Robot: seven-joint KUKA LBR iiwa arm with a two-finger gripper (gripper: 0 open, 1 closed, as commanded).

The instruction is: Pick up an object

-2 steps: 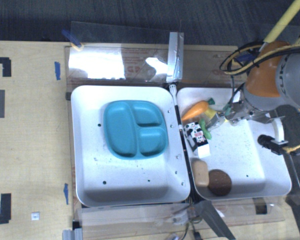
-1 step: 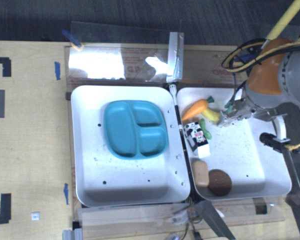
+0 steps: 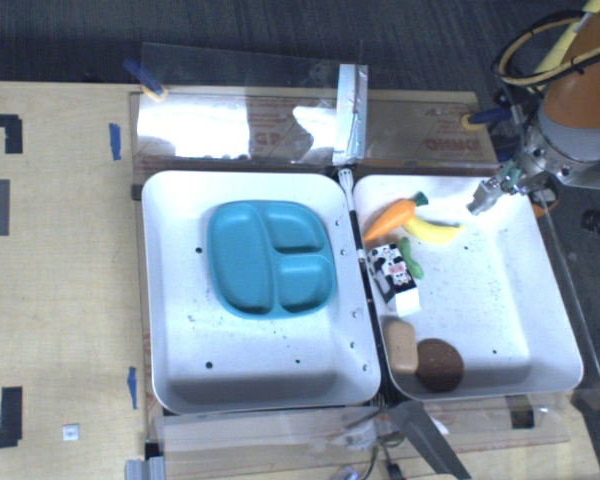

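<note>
Currently the claw (image 3: 483, 198) hangs over the right bin's (image 3: 510, 313) far corner; whether it is wide or narrow I cannot tell. Nearest, just to its left, lie the banana (image 3: 432, 231) and carrot (image 3: 390, 217), touching. A descent there risks nudging both, or pinching the bin wall instead.

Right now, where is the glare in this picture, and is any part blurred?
In the camera view, strong glare lies on the clear sheet behind the left bin. In the same view, the gripper over the right bin looks slightly soft, while the blue tray, carrot and banana stay fairly sharp, with soft shadows.
</note>
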